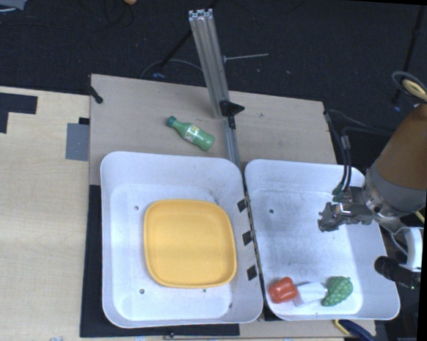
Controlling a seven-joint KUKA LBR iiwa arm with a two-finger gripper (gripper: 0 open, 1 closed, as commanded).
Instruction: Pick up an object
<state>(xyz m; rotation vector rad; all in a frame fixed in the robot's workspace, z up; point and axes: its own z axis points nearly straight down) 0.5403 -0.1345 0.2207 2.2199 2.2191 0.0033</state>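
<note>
Nearest us, along the front wall of the right bin point(379, 308), lie a red pepper point(283, 289), a small white piece point(310, 293) and a green bumpy toy point(338, 291), bunched as if slid there. Our gripper point(332, 218) hovers above bare floor, well apart from them; we cannot tell its finger state. The yellow plate point(190, 243) lies flat in the left bin point(116, 195), and a green bottle point(191, 133) rests on the bench behind.

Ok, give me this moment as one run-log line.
gripper: over right bin, nothing seen held | red pepper, green toy: right bin near edge | yellow plate: left bin
</note>
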